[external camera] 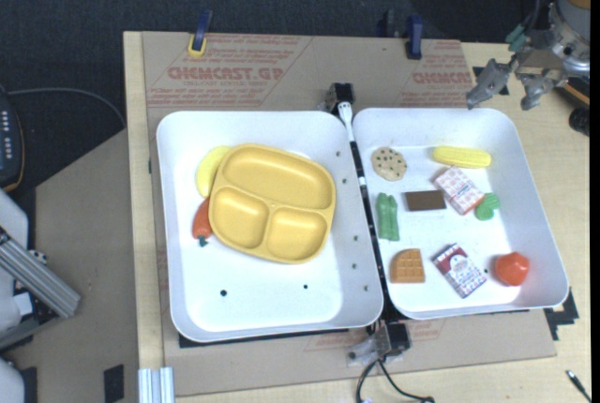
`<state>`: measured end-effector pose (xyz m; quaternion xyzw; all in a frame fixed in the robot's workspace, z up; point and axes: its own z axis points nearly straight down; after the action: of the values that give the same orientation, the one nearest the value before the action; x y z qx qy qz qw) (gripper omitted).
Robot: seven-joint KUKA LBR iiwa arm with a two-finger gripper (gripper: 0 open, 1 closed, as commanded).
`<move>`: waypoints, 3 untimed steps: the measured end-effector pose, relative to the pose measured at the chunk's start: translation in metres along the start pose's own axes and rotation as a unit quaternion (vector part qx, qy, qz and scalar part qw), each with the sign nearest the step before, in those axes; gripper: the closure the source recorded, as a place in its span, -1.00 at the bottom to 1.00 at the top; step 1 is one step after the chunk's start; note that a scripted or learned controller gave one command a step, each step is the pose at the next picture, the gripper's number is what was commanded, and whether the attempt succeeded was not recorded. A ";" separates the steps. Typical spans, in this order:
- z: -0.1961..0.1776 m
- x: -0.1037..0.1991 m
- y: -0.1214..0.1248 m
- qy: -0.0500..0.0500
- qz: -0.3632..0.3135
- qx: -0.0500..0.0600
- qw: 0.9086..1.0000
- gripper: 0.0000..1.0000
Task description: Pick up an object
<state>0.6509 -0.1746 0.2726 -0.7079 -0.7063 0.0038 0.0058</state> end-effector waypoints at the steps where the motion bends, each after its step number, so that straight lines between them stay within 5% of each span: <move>1: -0.008 0.000 0.002 -0.001 -0.001 -0.007 1.000 -1.00; 3: 0.097 -0.003 0.001 -0.001 -0.001 -0.004 1.000 -1.00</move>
<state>0.6505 -0.1775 0.1756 -0.7071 -0.7071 0.0019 0.0027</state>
